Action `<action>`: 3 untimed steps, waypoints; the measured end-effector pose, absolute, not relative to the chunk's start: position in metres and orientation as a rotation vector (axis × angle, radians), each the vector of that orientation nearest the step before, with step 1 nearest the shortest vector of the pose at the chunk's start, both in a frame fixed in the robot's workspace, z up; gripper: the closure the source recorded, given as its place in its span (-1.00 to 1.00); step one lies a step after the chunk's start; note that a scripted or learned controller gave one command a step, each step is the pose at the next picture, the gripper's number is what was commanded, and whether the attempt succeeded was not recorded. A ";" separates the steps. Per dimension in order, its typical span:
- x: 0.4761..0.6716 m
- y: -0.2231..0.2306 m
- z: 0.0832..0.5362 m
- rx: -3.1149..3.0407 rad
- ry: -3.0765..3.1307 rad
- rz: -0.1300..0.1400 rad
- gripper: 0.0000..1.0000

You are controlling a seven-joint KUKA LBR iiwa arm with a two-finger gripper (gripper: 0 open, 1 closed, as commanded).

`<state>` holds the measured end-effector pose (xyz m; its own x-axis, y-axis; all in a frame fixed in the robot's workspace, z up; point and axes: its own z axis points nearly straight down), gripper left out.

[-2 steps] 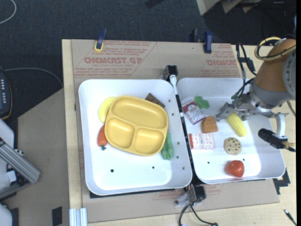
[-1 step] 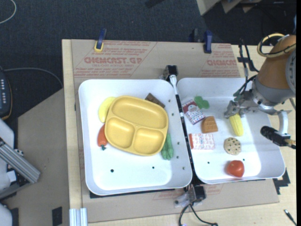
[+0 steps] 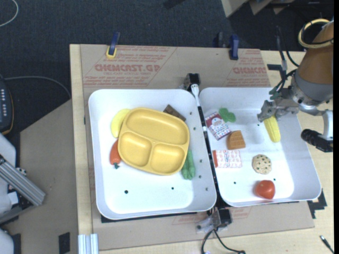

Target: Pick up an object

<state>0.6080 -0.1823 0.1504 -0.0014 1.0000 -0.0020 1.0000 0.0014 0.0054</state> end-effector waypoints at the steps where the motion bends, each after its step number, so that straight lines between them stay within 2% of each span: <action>1: 0.608 -0.173 0.200 2.216 2.220 0.004 1.00; 2: 0.608 -0.173 0.227 2.217 2.220 0.003 1.00; 3: 0.596 -0.131 0.225 2.220 2.227 -0.001 1.00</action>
